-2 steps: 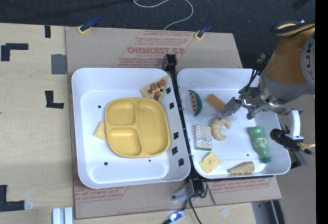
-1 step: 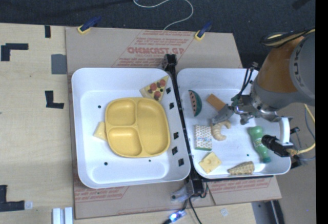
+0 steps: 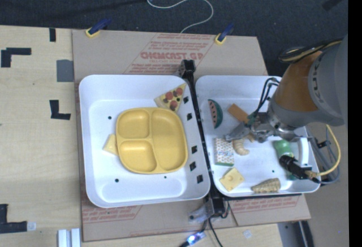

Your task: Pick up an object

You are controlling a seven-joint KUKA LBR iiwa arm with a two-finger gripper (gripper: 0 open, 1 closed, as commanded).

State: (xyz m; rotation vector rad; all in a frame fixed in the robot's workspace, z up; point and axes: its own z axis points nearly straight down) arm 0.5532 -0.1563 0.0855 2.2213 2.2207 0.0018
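Observation:
My gripper (image 3: pixel 238 134) is low over the middle of the right bin (image 3: pixel 254 83), reaching in from the right. Just under its tip lies a cream curved piece (image 3: pixel 242 148). A brown block (image 3: pixel 237 111) sits just behind it. To the gripper's left rests a white patterned square (image 3: pixel 224 151), and a watermelon slice (image 3: pixel 214 113) lies by the bin's left wall. At the front are a yellow cheese wedge (image 3: pixel 232 179) and a tan crust piece (image 3: pixel 266 186). Nothing shows clearly in the gripper's grasp.
A green object (image 3: pixel 281 146) lies partly under the wrist at the right. The left bin (image 3: pixel 93 127) holds a yellow divided plate (image 3: pixel 151 140), a pizza slice (image 3: pixel 172 98) at its back corner and a pale yellow wedge (image 3: pixel 110 144) tucked under the plate's left side.

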